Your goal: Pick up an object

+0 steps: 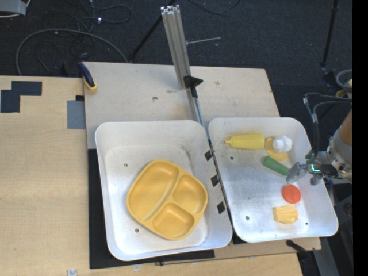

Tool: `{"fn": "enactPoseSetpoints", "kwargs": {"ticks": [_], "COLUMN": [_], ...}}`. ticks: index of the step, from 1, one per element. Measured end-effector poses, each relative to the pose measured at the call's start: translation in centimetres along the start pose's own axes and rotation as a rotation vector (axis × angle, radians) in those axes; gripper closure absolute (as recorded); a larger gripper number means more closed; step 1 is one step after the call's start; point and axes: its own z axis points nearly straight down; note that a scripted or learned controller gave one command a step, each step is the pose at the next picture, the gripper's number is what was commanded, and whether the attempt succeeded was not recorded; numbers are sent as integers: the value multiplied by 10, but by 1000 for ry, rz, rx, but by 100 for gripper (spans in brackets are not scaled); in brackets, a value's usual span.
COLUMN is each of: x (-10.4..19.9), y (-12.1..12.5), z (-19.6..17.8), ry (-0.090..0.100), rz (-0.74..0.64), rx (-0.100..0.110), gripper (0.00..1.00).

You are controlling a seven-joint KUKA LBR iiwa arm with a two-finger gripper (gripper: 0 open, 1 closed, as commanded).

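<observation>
Objects for picking all lie in the right bin (247,226): a yellow corn-like piece (246,141) near the far wall, a white item (282,144) just beside it with a pale yellow bit under it, a green cylinder (276,165) lying at a slant, an orange-red round piece (292,194), and a yellow ridged piece (286,214) nearest the front rim. The left bin (109,154) holds a yellow divided tray (167,199).

At the right bin's right wall sits the gripper (303,174), close to the green cylinder's near end and just above the orange-red piece. It is small and partly blurred, so whether it is spread or closed, and whether it grips anything, I cannot tell; nothing is plainly seen held.

Judging from this, the step in hand is closing in on a target, probably the green cylinder or the orange-red piece. To do it well, the arm should centre over one item alone, come straight down, and straddle the cylinder across its narrow width rather than along its length. The round piece may roll away if touched off-centre, and the bin wall leaves little room on that side.

Most of the arm is cut off at the right edge, and the white item's shape is hard to make out.
</observation>
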Motion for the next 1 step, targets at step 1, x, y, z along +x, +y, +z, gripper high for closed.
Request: {"fn": "enactPoseSetpoints", "kwargs": {"ticks": [1], "x": [0], "y": [0], "z": [0], "ry": [0], "rz": [0], "rx": [-1], "gripper": [0]}}
